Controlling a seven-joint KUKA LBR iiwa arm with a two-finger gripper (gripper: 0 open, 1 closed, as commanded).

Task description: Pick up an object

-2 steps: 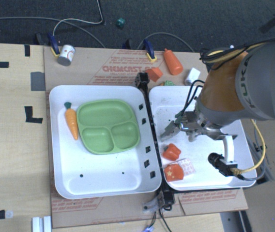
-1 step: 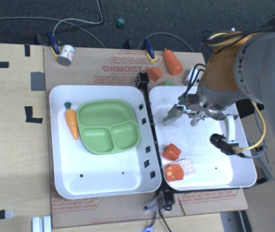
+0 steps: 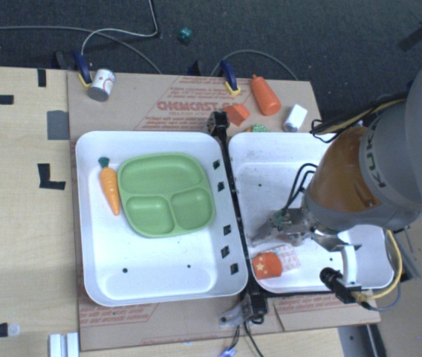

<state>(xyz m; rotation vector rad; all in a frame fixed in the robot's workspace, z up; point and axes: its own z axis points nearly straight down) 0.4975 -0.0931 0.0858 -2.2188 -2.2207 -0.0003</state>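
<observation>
Red can sits just below the fingers in the right bin

In the left bin [image 3: 92, 222] lie a carrot [image 3: 109, 188] and a green plate [image 3: 168, 194]. In the right bin [image 3: 263, 158], the small red can [image 3: 267, 265] lies sideways, just below the fingers [image 3: 274, 225]. I cannot tell if they are open or closed.

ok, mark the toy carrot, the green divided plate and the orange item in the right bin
toy carrot [image 3: 109, 190], camera view, middle of its orange body.
green divided plate [image 3: 159, 175], camera view, floor of its large compartment.
orange item [image 3: 266, 265], camera view, centre of its orange part.
</observation>
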